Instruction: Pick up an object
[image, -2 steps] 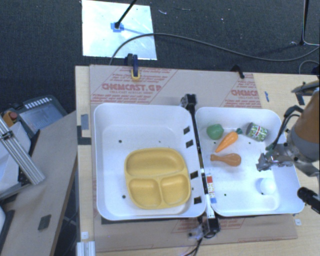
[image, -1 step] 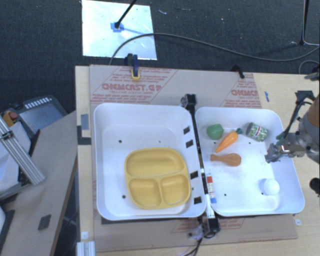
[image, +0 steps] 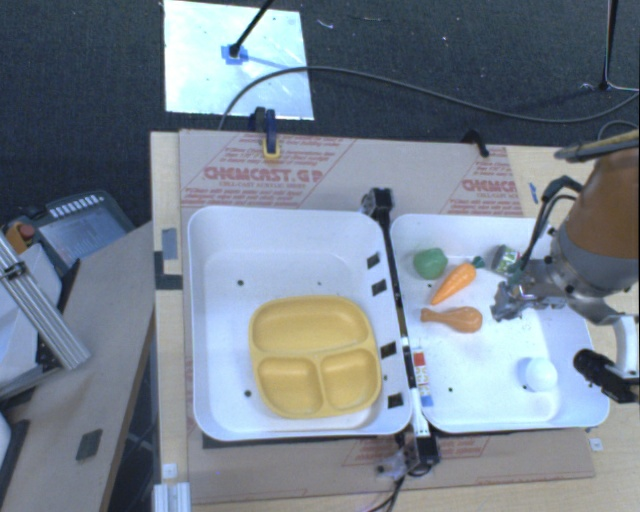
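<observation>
Two bins, one tray, four objects.

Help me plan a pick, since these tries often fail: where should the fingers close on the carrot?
Probably across the carrot at its thick orange middle, coming straight down from above. It lies flat and slanted in the right bin, tapering toward the lower left, so the tip would likely slip. The gripper hangs just to its right.

A divided plate lies in the left bin; the right bin holds the carrot.
</observation>
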